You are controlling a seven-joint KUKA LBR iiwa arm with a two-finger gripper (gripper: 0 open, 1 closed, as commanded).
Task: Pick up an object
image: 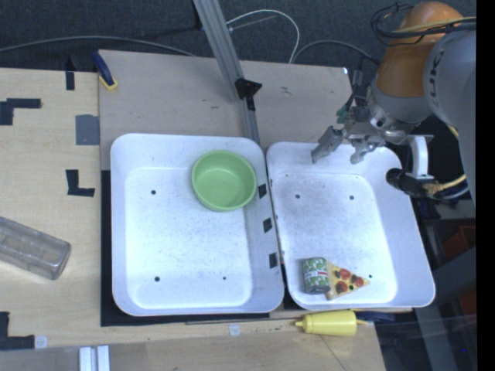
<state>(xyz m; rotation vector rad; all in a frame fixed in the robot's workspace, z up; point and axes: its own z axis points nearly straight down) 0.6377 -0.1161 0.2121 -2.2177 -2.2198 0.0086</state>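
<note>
The gripper (pixel 340 151) hangs over the far rim of the right bin (pixel 402 230) with its two fingers spread apart and nothing between them, while a small green can (pixel 315 275) and a pizza slice toy (pixel 346 279) lie touching each other near that bin's near edge. The can looks light, stiff and smooth, so it may roll; I would pinch it across its round sides, from the side away from the slice. Open floor lies between gripper and can, though the near wall sits just beside both things, and a green bowl (pixel 224 180) sits in the left bin (pixel 139 230)
</note>
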